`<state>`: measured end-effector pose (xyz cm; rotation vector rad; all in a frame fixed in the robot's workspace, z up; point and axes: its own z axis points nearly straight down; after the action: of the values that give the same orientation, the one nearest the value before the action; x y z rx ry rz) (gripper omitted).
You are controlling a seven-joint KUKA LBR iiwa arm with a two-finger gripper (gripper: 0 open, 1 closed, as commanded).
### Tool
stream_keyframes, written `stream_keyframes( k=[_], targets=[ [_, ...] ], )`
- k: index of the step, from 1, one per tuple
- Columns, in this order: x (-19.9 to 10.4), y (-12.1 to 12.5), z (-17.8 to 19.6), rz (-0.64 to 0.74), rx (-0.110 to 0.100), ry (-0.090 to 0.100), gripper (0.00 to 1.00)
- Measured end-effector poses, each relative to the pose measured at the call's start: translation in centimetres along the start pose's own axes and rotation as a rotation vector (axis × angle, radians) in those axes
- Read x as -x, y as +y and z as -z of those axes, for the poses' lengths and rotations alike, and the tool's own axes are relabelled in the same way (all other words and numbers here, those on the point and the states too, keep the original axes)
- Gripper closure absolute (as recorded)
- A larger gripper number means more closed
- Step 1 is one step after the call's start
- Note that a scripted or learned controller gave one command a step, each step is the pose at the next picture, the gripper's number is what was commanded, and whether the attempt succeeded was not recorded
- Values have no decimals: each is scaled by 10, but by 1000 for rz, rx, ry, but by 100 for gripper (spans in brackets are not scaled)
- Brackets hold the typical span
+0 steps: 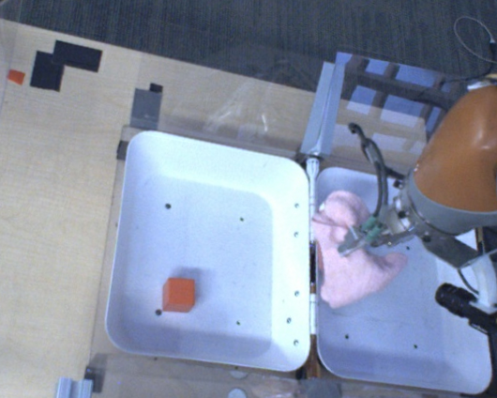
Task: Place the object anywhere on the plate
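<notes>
- Pink cloth (352, 259) lying crumpled in right bin (410, 360), centre-right of frame.
- End effector (363, 235) hovering at the cloth; its grip state: cannot tell.
- Probably light, limp, non-fragile; pinching a raised fold looks best.

A pink heart-shaped plate (352, 259) lies flat in the right bin's upper left part. A small orange cube (179, 295) sits in the left bin, lower left.
</notes>
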<state>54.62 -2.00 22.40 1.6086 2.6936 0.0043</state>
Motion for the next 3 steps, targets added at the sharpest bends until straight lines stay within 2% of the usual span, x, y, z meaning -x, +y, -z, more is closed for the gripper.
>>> stream_keyframes(
  k=[2,3],
  targets=[
    [-90,44,-13,803,3,0,100],
    [-147,60,-5,1077,6,-2,100]
  ],
)
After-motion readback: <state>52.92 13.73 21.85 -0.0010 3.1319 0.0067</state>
